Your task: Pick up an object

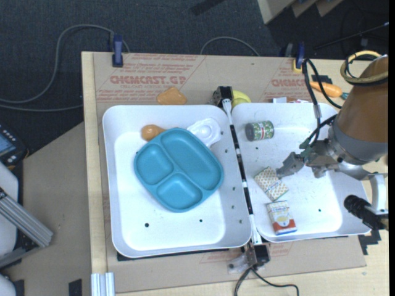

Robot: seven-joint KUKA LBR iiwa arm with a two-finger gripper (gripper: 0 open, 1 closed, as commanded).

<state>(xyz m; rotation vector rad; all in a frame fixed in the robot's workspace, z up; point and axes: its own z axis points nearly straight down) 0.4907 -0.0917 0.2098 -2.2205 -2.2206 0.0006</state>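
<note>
My gripper [303,168] hangs over the middle of the right bin [321,119]. It is open, with nothing between its fingers. Its left fingertip is just right of a small checked packet [270,182] lying on the bin floor. A small box with a red end [281,217] lies below the packet near the front rim. A green-labelled can [260,130] lies on its side at the back left of this bin. In the left bin [123,214], a blue divided plate [178,168] lies with an orange lump [150,131] and a white piece [205,130] at its back edge.
The arm's grey and orange wrist [365,113] covers the right side of the right bin. Outside the bins at the back lie an orange object [171,96] and a yellow one [239,97]. Cables [315,88] run along the back right.
</note>
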